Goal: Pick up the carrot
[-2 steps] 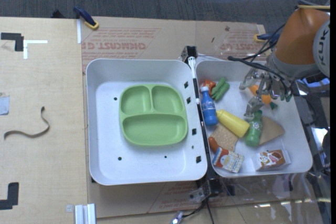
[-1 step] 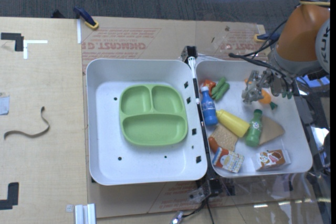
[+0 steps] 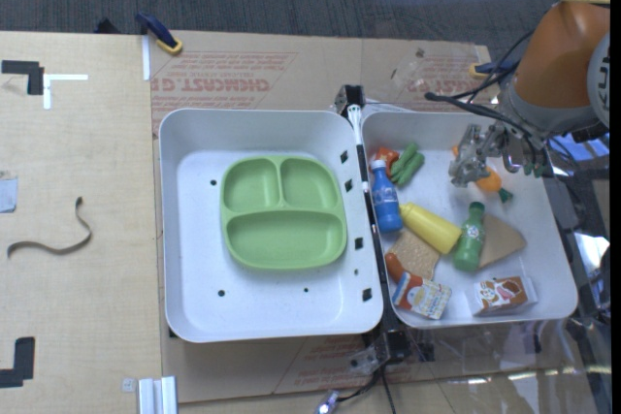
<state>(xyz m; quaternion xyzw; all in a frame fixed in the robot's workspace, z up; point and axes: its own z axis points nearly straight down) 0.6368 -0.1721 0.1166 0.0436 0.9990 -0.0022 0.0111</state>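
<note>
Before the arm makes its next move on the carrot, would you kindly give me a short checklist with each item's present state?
1. Carrot located in the right bin: ok, orange piece by the far right side.
2. Gripper over the carrot: ok, it sits right at it.
3. Carrot between the fingers: cannot tell, the gripper hides the contact.
4. Carrot lifted off the bin floor: cannot tell.
5. Neighbours apart from the carrot: ok, the green bottle lies nearer the camera, with a gap.
6. Green plate out of the way: ok, in the left bin.
</note>
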